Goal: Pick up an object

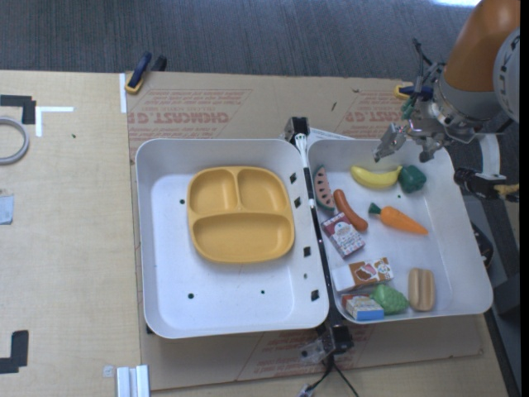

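Observation:
My gripper [409, 148] hangs open over the back edge of the right bin [463, 246], with nothing between its spread fingers. Just in front of it lie a yellow banana [374, 177] and a dark green vegetable [412, 178]. Further forward are an orange carrot [400, 219], a red sausage [350, 210], a watermelon slice [321, 187] and a small red carton [343, 236]. At the bin's front lie a brown box [370, 271], a green leafy piece [391, 298], a blue and white box [362, 308] and a bread roll [421, 289].
The left bin [165, 279] holds a yellow divided plate [240, 213]. Both bins rest on cardboard [190, 110]. A blue and yellow clamp [140, 71] lies at the cardboard's back left corner.

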